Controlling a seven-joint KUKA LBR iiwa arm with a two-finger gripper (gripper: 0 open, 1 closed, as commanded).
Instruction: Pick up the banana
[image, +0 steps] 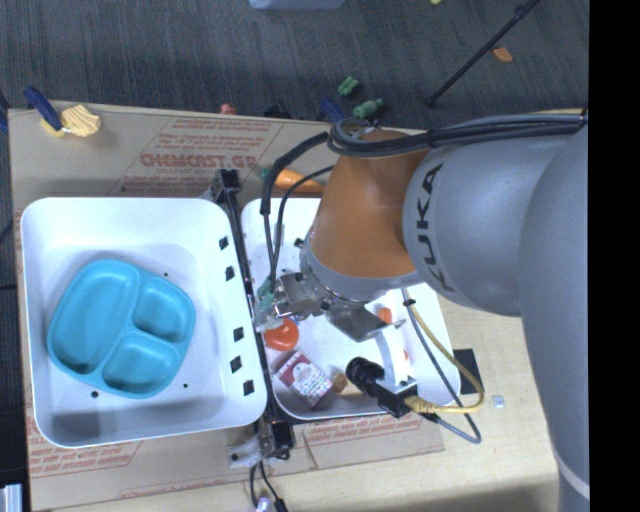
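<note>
The grey and orange arm (400, 230) is reaching in from three o'clock and hanging low over the right bin (440, 375), its wrist covering most of that bin's floor. The gripper (285, 310) is sitting at the bin's nine o'clock side, just beside the wall shared with the left bin (40, 300); whether it is open or closed cannot be told. No banana can be made out: it is likely lying under the arm, so its direction and long axis cannot be judged. An orange-red object (283, 334) and a dark red packet (303, 380) are lying at the gripper's six o'clock. A blue divided tray (120, 328) is resting in the left bin.
</note>
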